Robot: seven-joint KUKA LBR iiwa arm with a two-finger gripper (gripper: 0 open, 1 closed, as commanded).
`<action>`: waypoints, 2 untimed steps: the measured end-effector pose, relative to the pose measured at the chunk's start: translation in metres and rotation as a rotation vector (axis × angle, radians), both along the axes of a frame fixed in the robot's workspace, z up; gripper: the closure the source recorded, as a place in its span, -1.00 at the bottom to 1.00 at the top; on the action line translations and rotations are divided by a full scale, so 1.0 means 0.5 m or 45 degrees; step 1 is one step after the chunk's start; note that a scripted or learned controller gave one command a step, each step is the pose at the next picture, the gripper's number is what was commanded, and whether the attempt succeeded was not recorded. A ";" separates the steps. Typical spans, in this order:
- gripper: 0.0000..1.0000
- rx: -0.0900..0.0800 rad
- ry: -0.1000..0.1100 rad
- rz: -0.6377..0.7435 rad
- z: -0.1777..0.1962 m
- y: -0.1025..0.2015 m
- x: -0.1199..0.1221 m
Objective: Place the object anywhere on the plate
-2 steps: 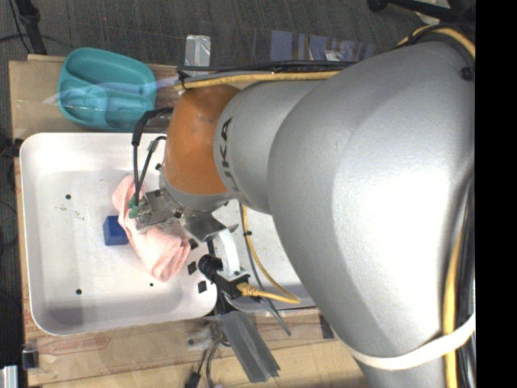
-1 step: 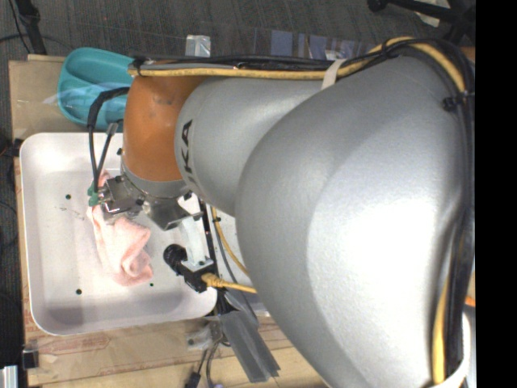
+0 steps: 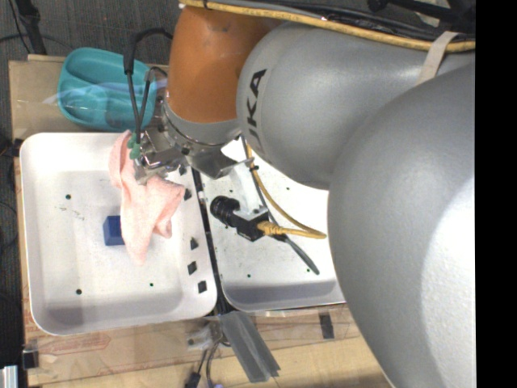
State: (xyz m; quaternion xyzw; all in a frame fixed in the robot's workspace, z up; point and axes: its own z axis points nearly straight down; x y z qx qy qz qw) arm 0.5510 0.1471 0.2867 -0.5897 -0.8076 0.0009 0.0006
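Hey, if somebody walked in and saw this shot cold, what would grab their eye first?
The huge grey arm with its orange band fills the right and top of the view. Below its wrist, a pink cloth hangs over the left bin, beside a small blue block. A teal container sits behind that bin.

My grey arm reaches in from the right, its orange band bulking just above my wrist, and my two-finger gripper points down beneath it.
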 end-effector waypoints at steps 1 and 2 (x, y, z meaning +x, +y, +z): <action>1.00 -0.002 0.007 0.019 -0.182 0.032 0.041; 1.00 0.017 -0.019 -0.218 -0.356 0.106 -0.044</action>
